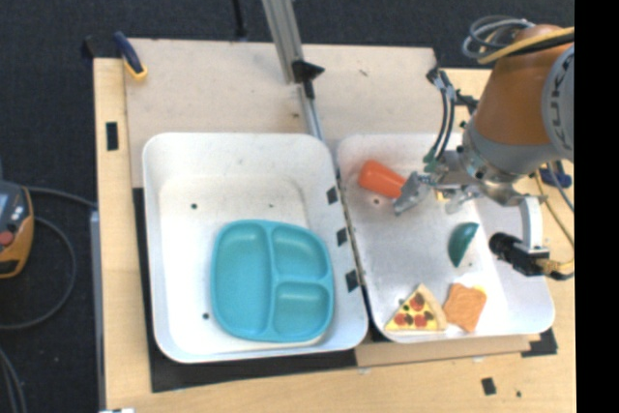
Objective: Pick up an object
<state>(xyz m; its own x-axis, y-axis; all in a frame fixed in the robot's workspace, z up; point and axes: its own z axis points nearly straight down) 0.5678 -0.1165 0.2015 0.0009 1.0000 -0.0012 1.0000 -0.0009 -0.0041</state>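
Lying near the back of the right bin (522,319), the orange cup (381,178) rests on its side, its long axis running left to right, just to the left of our gripper (414,193); we cannot tell the state of the gripper; we judge a short move leftward would reach the cup; the green piece (463,242) lies nearer the front, the pizza slice (417,311) and orange block (465,306) at the front edge; the blue tray (272,280) sits in the left bin (184,160), well apart.
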